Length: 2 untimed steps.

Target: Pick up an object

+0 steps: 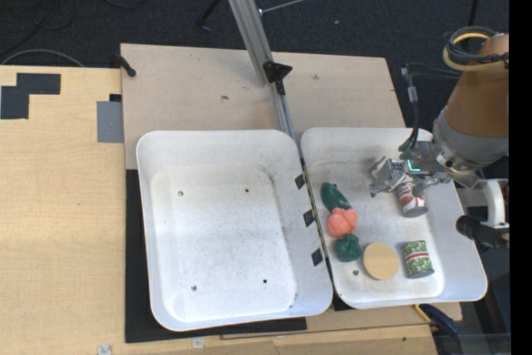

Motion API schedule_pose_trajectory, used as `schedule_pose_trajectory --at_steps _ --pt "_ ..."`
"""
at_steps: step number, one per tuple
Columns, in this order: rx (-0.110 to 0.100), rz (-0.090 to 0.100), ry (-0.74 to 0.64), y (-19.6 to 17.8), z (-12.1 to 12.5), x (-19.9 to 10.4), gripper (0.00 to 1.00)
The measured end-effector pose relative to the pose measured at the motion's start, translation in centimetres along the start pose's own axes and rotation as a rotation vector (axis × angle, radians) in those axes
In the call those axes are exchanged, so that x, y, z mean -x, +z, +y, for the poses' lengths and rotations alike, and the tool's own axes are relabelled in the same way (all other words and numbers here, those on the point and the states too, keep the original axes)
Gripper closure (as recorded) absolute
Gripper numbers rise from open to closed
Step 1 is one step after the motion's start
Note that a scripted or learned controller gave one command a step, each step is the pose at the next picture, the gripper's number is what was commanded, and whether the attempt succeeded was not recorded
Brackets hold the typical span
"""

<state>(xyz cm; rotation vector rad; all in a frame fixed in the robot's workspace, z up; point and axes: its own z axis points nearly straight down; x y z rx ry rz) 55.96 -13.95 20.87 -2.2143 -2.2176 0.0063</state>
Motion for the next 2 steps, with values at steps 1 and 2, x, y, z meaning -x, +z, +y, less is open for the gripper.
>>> schedule_pose_trajectory --at_steps 1,2 --pt "0.004 -0.001 0.002 -0.2 0.1 0.1 0.00" --pt "-0.001 0.000 0.004 4.5 0.2 -0.6 0.00"
